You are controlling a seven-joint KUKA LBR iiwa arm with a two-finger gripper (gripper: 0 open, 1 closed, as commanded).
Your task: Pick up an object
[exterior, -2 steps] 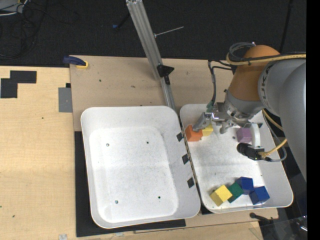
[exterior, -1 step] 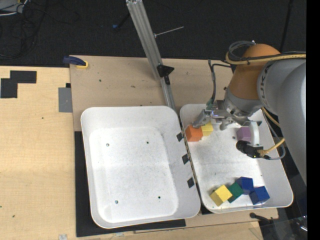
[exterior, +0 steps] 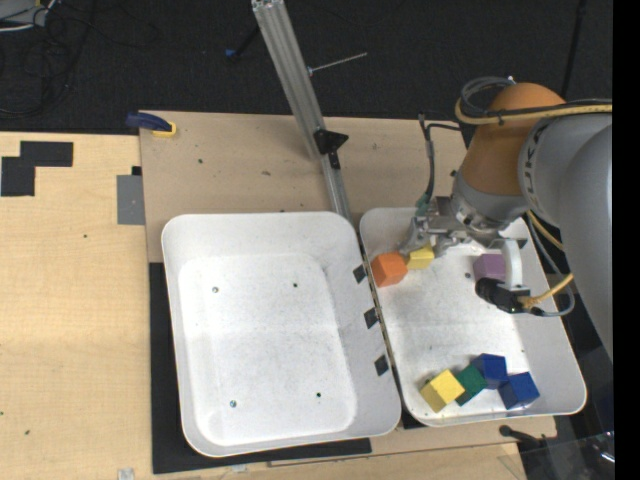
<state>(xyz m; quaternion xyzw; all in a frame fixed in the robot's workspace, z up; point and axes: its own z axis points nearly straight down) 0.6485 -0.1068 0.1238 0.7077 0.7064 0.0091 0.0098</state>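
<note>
Two shallow white bins sit side by side on a wooden bench; the arm's gripper (exterior: 432,236) is low over the right bin (exterior: 440,318), near its upper-left corner. A small yellow block (exterior: 421,258) lies at the fingertips, an orange block (exterior: 389,268) just beside it — whether the jaws grip anything cannot be told. Nothing looks lifted; the pick seems unfinished, with raising a block clear left to do.

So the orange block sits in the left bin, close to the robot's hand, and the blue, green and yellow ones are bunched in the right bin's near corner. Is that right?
Not quite. The orange block lies in the right bin, by its left wall, close to the gripper. The rest holds: the blue blocks, the green block and the yellow block are bunched in that bin's near corner. The camera view shows it.
</note>
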